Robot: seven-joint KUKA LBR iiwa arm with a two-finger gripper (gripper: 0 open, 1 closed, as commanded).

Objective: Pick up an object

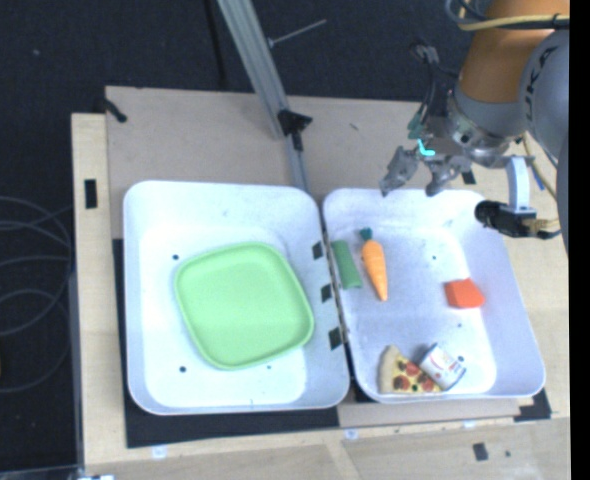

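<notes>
The gripper [416, 179] is seen above the far rim of the right bin [505, 298], its two fingers spread apart with nothing between them; it is released and carries nothing. No object has been picked yet, so the step in hand is judged to be the approach and choice of target. All candidate objects lie nearer the camera than the gripper, inside the right bin. The carrot [375, 269] is the closest, just below and slightly left of the fingers, lying lengthwise with its leafy end toward the gripper; a green block [347, 264] lies just beside it on the far-left side, close to the bin wall. The orange cube [463, 294] sits below and to the right, well apart from the others. The pizza slice [402, 373] and a small can [442, 366] lie farthest off, touching or nearly touching each other at the near edge. The green plate [242, 304] in the left bin [145, 268] is flat and is judged a poor target. For a clean grasp, the cube or the carrot would be favoured: the fingers should be aligned across the carrot's narrow width, centred on its middle, and lowered fully before closure. The block's nearness may foul one finger. Whether the cube's faces are square to the fingers cannot be told.
</notes>
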